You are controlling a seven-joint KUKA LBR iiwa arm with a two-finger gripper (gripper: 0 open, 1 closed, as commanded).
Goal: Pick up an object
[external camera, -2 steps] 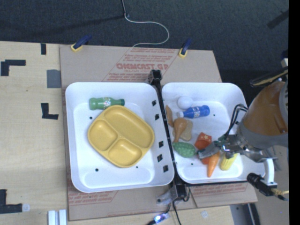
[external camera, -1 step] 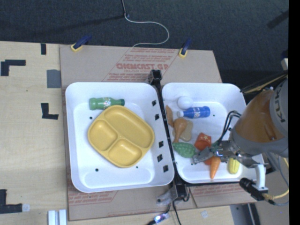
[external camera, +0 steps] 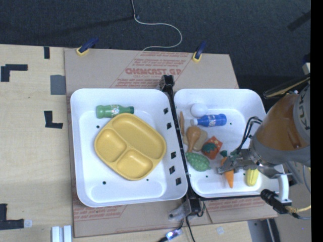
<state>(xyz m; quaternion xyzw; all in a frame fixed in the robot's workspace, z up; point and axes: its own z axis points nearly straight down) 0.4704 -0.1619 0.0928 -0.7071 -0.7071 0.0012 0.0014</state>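
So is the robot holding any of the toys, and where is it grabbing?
Cannot be told. The gripper is low in the right bin, right above the carrot, but the grip itself is too small and dark to see.

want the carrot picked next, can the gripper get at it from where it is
Probably yes. The gripper sits low in the right bin directly over the carrot, with nothing on top of it, though the corn lies close beside.

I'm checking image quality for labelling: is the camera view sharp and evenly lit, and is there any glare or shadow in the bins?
Camera view: soft overall, small items in the right bin blur together near the tool; lighting even; mild sheen on the yellow tray; faint shadows beside the tray in the left bin.
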